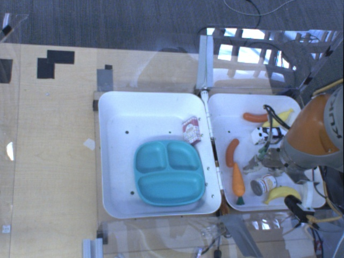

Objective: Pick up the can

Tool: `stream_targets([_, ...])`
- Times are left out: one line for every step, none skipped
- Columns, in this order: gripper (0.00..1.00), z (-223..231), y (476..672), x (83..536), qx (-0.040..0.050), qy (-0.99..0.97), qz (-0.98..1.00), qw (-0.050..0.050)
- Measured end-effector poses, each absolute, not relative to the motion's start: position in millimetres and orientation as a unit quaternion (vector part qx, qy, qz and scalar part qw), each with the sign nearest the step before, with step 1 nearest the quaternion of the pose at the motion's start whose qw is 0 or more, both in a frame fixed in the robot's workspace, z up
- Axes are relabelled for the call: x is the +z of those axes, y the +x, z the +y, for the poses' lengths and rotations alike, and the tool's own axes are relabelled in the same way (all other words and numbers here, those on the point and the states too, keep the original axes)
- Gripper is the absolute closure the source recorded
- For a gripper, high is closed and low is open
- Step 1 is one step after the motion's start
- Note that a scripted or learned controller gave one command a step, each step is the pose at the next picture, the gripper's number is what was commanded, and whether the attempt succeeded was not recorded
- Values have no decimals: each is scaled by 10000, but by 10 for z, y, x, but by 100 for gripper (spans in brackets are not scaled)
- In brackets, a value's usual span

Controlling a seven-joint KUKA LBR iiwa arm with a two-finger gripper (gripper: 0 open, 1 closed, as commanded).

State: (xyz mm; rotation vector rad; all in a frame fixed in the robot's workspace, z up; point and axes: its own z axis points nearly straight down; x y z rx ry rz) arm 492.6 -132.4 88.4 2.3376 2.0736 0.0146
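Note:
The can (264, 185) is small and silver with a pale label. It lies on its side near the front of the right bin (220, 117), between a carrot (237, 181) and a yellow banana (282, 194). My gripper (262, 162) hangs just behind and above the can, at the end of the grey arm with the orange band (314, 130). Nothing shows held in it, and the can rests on the bin floor.
The right bin also holds two sausages (231, 151) (255, 116), a second banana (280, 117) and a black-and-white item (261, 136). In the left bin (115, 144) sit a teal divided plate (169, 172) and a red-and-white packet (192, 129).

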Motion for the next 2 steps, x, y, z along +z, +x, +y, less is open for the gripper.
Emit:
stream_targets([0, -1407, 5042, 947, 5, 7610, 6487, -1])
stream_targets([0, -1350, 4930, 884, 57, 7893, 6139, 77])
